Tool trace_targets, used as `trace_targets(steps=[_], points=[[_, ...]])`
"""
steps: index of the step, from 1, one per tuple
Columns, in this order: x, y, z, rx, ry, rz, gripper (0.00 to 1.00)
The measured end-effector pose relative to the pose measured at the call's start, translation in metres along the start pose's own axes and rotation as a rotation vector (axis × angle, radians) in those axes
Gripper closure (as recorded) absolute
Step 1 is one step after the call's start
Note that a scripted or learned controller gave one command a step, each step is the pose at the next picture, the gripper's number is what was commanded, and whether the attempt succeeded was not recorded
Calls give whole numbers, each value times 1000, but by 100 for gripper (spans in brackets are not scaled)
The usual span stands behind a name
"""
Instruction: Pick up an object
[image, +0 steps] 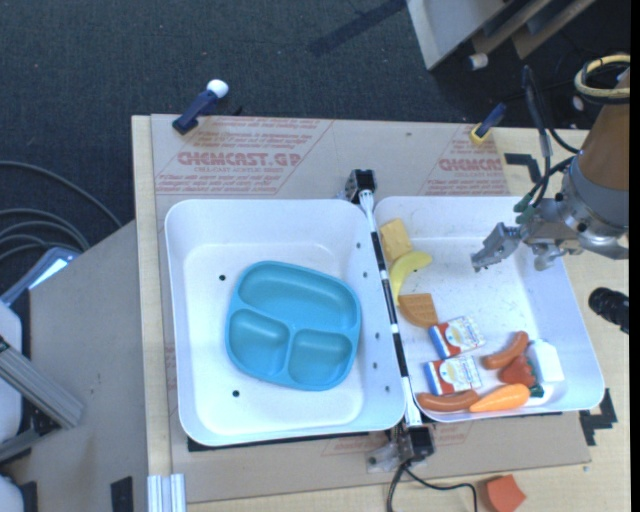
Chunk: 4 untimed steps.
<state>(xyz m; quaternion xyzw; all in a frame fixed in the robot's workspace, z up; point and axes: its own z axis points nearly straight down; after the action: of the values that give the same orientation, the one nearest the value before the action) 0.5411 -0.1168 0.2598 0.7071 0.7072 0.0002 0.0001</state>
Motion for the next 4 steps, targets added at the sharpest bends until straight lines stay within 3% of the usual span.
trace_targets(steps=[1, 2, 3, 4], points=[[4, -20, 152, 3, 1, 1, 0], [-5, 6, 171, -6, 1, 0, 0], [15, -49, 176, 3, 1, 1, 0], [15, -49, 166, 1, 1, 2, 100]])
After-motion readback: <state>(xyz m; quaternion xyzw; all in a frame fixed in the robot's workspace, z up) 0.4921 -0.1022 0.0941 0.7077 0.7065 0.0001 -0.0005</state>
